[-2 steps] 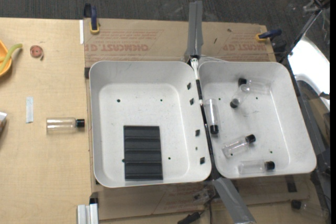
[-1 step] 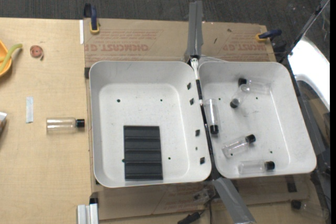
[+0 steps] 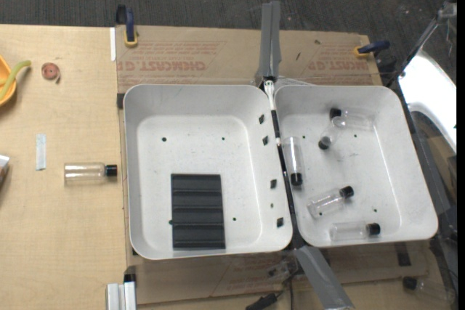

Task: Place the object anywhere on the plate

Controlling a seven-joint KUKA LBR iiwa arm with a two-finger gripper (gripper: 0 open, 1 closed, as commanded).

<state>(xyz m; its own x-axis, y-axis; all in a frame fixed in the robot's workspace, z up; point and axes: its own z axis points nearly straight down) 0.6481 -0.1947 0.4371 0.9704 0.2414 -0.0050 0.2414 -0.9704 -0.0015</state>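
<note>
Two shallow white bins, the left bin (image 3: pixel 131 156) and the right bin (image 3: pixel 407 127), touch along their inner walls on a sheet of brown cardboard (image 3: pixel 182 58). Blue clamps (image 3: pixel 125 22) pin its far corners. On the wooden bench (image 3: pixel 58 243) left of the bins lie a clear bottle (image 3: pixel 89 171) with a black cap, a pale strip (image 3: pixel 41 152), a small reddish disc (image 3: pixel 49 71) and a yellow object (image 3: pixel 9 80) at the edge.
</note>
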